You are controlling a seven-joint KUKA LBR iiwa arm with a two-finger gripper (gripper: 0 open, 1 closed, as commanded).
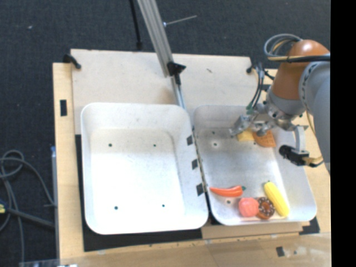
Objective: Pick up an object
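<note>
At right bin's (289, 174) far end | pincer (248, 128) touching pale-yellow-and-orange object (260, 138) | grip: cannot tell

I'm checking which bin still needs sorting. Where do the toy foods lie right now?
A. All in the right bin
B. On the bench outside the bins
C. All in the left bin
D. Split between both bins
A: the corn cob, the chili pepper, the pink fruit and the orange and yellow pieces by the gripper all sit inside the right bin.
</note>
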